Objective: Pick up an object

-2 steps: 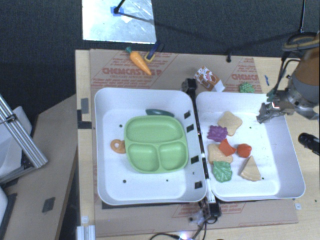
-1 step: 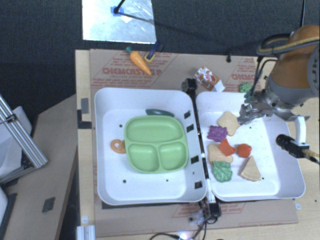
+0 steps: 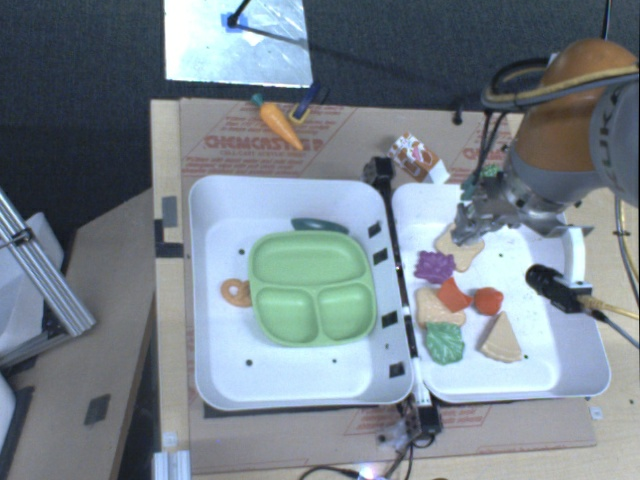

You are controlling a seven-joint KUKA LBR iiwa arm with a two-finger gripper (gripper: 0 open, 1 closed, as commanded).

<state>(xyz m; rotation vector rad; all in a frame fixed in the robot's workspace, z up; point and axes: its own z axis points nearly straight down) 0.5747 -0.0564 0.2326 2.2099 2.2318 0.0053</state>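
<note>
Grey two-finger gripper [image 3: 468, 230] low in right white bin [image 3: 585, 363], over tan bone-shaped biscuit toy [image 3: 459, 249] at 12 o'clock of purple grape cluster [image 3: 434, 266]; grip state: cannot tell

There were two white bins [image 3: 200, 298] on the counter [image 3: 110, 258]. The left bin had one green plate [image 3: 305, 288] and one little orange ring [image 3: 236, 292]. The right bin [image 3: 575, 368] had six toy foods: one bone-shaped cookie [image 3: 458, 248], one purple grapes [image 3: 434, 265], two red pieces [image 3: 487, 300], one green leaf [image 3: 445, 342] and one tan wedge [image 3: 501, 339]. One toy carrot [image 3: 279, 124] lay behind the bins.
</note>
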